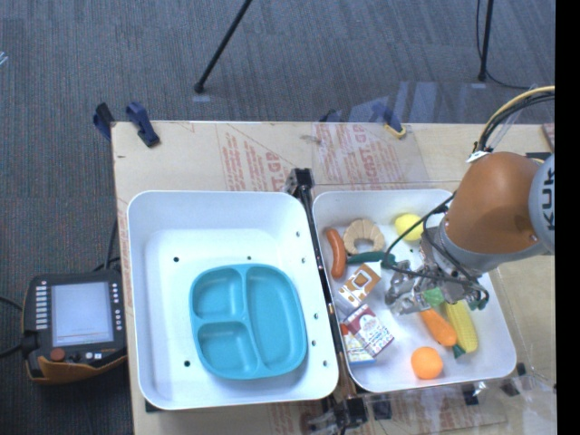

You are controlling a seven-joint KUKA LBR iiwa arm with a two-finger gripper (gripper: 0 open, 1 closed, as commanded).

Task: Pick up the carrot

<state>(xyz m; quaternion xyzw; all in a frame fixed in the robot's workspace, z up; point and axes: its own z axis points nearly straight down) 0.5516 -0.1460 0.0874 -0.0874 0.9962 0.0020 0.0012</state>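
The carrot [439, 327] is a short orange piece lying at a slant in the right bin [503, 352], near its front right. Its upper left end lies right under the metal parts of my gripper [412, 294], which hangs low over the bin's middle. The arm's orange band [494, 205] covers the bin's back right part. I cannot make out whether the gripper touches the carrot or is only above it.
A yellow corn cob [464, 324] lies right beside the carrot. An orange [427, 362] sits in front. A lemon [408, 226], a bagel [365, 235], a sausage [337, 252] and two small boxes [364, 331] fill the bin's left. The left bin [154, 243] holds a blue divided plate [246, 320].
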